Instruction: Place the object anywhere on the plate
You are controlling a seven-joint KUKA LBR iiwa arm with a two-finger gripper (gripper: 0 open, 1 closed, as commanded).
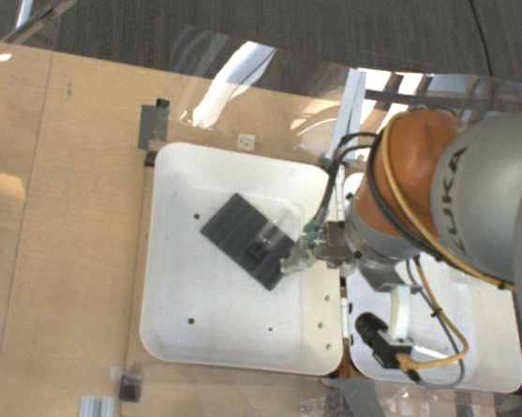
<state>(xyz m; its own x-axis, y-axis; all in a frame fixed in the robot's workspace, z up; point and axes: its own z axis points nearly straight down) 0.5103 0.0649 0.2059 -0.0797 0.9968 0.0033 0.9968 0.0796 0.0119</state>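
A dark grey square plate (pixel 239 231) lies tilted in the middle of the left white bin (pixel 182 316). On its right part sits a small dark object (pixel 259 247), hard to make out against the plate. My gripper (pixel 293 257) hangs at the plate's right corner, just right of that small object. The grey arm with its orange band (pixel 417 165) reaches in from the right and hides the wrist from above.
The right white bin (pixel 491 373) is mostly covered by the arm. A black connector (pixel 373 332) and yellow cable (pixel 431 363) hang over it. The bins share a raised rim (pixel 342 317). A wooden bench (pixel 51 224) surrounds them.
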